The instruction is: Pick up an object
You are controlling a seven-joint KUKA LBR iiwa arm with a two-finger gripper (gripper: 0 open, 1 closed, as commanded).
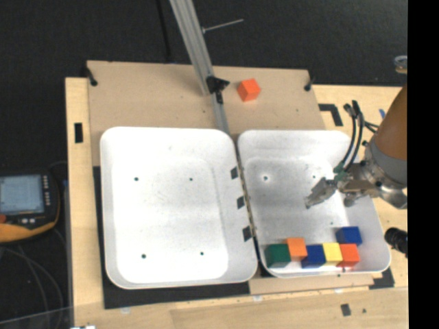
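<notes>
Several coloured blocks lie in a row along the front wall of the right bin (288, 142): a green block (278, 254), an orange block (296, 247), a blue block (314, 255), a yellow block (333, 252) and a red-orange block (349, 253). Another blue block (350, 235) sits just behind that row. My gripper (321, 192) hangs over the right bin's middle, behind and above the row and apart from every block. Nothing is seen in its grasp.
The left bin (171, 204) stands beside the right one. A lone orange cube (248, 90) rests on the brown board behind the bins, near a slanted metal rail (195, 40). A handheld screen device (24, 201) lies off the bench's left side.
</notes>
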